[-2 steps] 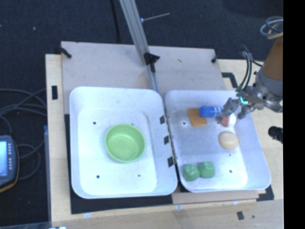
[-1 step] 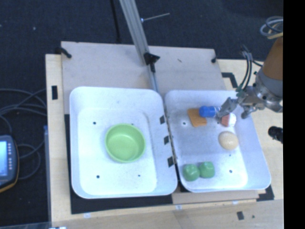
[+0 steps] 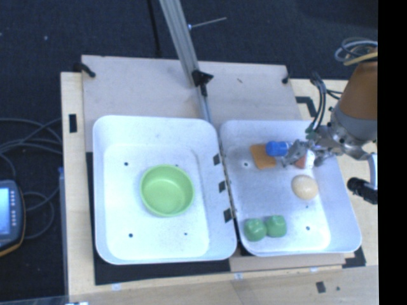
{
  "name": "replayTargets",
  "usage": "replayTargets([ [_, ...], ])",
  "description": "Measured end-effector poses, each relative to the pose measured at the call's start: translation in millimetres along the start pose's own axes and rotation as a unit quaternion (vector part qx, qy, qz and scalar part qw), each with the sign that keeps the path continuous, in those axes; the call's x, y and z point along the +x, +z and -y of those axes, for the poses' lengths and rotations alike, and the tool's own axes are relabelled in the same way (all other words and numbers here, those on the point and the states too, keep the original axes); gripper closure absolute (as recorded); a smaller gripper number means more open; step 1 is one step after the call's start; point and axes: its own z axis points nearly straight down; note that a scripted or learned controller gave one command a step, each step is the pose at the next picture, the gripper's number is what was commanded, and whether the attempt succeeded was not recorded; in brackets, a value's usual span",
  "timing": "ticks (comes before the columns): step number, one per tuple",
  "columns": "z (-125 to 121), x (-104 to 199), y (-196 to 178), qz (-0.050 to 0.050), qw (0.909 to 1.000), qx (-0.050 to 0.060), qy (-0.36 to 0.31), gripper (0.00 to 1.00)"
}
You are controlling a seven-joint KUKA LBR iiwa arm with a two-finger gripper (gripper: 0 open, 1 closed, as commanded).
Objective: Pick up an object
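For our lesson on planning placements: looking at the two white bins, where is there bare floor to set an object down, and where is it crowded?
Left bin: bare floor all around the green bowl. Right bin: a bare patch between the orange block, the cream egg-shaped object and the green pieces. It is crowded at the top right, where the gripper sits by the blue object.

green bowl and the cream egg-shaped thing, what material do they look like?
Green bowl: likely moulded plastic, matte to satin; even colour, soft sheen on the rim. Cream egg-shaped thing: smooth, probably plastic or foam; uniform pale surface with a mild highlight. Too small to tell which.
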Motion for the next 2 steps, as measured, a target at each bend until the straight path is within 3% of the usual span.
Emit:
replayTargets([
  [2,1,-1,94,0.000,1.0000,0.000,0.000,0.00],
])
